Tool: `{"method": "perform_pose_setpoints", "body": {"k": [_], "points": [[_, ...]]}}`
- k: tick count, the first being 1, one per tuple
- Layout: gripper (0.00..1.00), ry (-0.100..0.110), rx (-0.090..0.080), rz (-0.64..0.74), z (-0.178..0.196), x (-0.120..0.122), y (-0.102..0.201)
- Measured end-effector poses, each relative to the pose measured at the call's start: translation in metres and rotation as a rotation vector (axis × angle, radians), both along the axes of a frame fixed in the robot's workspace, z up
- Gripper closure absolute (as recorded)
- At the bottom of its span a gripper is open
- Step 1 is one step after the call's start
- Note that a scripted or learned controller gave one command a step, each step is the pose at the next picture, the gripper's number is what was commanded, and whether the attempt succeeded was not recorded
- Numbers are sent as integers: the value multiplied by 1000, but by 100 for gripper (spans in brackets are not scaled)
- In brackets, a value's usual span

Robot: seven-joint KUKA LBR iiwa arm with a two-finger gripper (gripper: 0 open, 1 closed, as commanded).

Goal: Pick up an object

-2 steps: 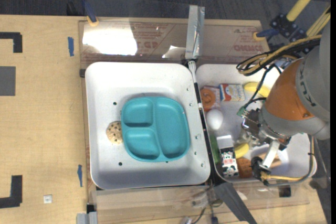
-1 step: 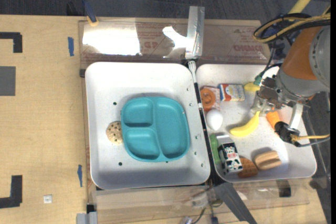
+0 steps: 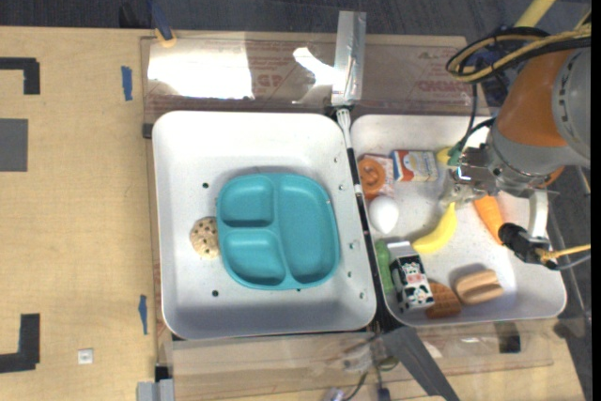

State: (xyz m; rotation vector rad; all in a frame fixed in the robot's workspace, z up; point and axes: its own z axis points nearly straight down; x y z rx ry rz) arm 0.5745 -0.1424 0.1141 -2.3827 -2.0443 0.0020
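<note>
1. Two shallow white bins sit side by side on the table (image 3: 66,202). The left bin (image 3: 178,164) and the right bin (image 3: 540,296) share a central wall, which keeps their contents apart.
2. The arm (image 3: 549,108) – grey with an orange band – reaches in from the right and hangs over the right bin, the one that holds most of the candidate objects.
3. The left bin holds a teal compartment tray (image 3: 279,230) near its middle. A cookie (image 3: 205,237) lies on the bin floor, touching the tray's left edge.
4. The right bin holds a loose cluster, so a pick here calls for a target with free space around it:
   - a small carton (image 3: 413,166) and a doughnut (image 3: 373,174) near the back wall;
   - a banana (image 3: 439,233) in the middle, with a white egg (image 3: 383,216) just to its left;
   - a carrot (image 3: 488,213) right of the banana, beside the hand;
   - a hot dog bun (image 3: 477,285) and a milk carton (image 3: 410,282) toward the front.
5. The hand (image 3: 470,178) is low, between the small carton and the carrot, above the banana's upper tip. Whether it is released or clenched cannot be told – its tips are lost in clutter. Nothing is visibly between them, so no object counts as picked.
</note>
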Motion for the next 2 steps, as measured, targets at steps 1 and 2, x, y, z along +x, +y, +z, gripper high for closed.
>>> {"method": "perform_pose_setpoints", "body": {"k": [1, 2], "points": [[100, -8, 2, -13, 73, 13, 88], [0, -2, -1, -18, 70, 11, 84]]}}
